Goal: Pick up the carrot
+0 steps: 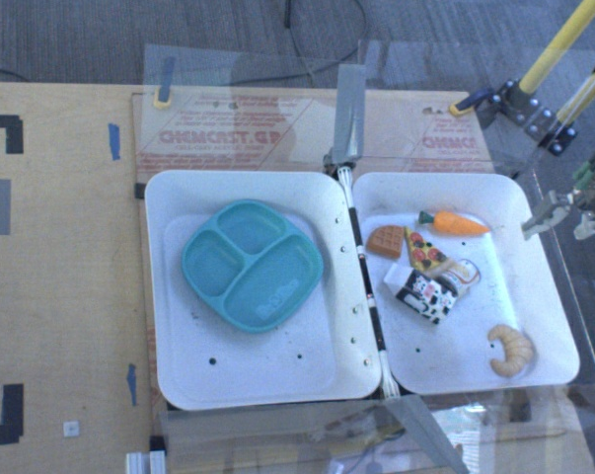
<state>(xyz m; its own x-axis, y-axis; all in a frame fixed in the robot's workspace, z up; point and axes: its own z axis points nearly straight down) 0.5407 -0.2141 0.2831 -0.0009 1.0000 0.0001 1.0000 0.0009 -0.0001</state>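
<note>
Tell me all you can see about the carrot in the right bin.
The carrot is a small toy, seemingly plastic: an orange tapered body with a green leafy end. It lies flat in the far part of the right bin, green end toward the bin divider, tip toward the right wall. The pizza slice lies just in front of it, seemingly not touching. Nothing grips it.

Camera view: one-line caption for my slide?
Carrot lies in right bin with waffle, pizza, croissant; teal plate in left.
</note>
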